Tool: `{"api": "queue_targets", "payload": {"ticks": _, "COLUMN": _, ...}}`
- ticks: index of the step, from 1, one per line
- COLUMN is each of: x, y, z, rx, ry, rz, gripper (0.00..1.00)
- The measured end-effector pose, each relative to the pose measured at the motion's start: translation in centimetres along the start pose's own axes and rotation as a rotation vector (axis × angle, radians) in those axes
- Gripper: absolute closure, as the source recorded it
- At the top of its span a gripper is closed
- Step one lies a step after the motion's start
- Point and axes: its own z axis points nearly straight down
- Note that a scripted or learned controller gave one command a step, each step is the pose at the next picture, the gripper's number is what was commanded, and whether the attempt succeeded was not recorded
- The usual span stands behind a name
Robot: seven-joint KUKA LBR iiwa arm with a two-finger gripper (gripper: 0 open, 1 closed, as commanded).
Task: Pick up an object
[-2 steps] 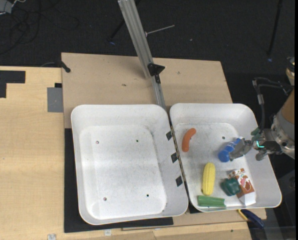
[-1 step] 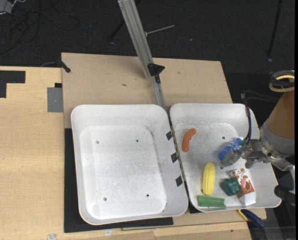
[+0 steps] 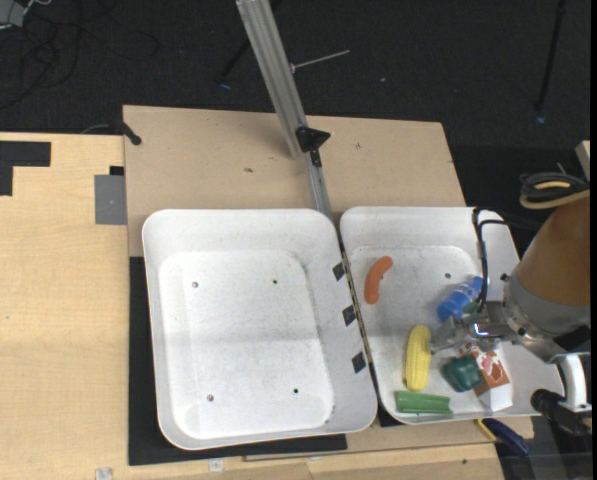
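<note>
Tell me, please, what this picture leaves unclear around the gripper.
- Gripper: its fingers are too small and cluttered in the camera view to judge.
- Blue object: blurred, partly behind the arm.
- Dark green object: type unclear.
- Red-and-white item: partly under the wrist.

I see an orange sausage (image 3: pixel 377 278), blue object (image 3: pixel 459 299), yellow corn (image 3: pixel 417 357), dark green piece (image 3: pixel 463 372) and green strip (image 3: pixel 422 402) lying in the right bin (image 3: pixel 408 226)

The arm (image 3: pixel 563 268) is cut off by the right edge. The hand (image 3: pixel 468 336) is too blurred for its fingers to be made out. The blue object (image 3: pixel 458 301) is partly covered by it. The right bin (image 3: pixel 408 223) is overlapped at its far-right rim by the arm.
</note>
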Motion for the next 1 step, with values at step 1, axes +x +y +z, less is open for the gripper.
{"api": "queue_targets", "payload": {"ticks": 1, "x": -0.45, "y": 0.49, "z": 1.37, "rx": -0.017, "ry": -0.009, "rz": 0.004, "gripper": 0.00}}
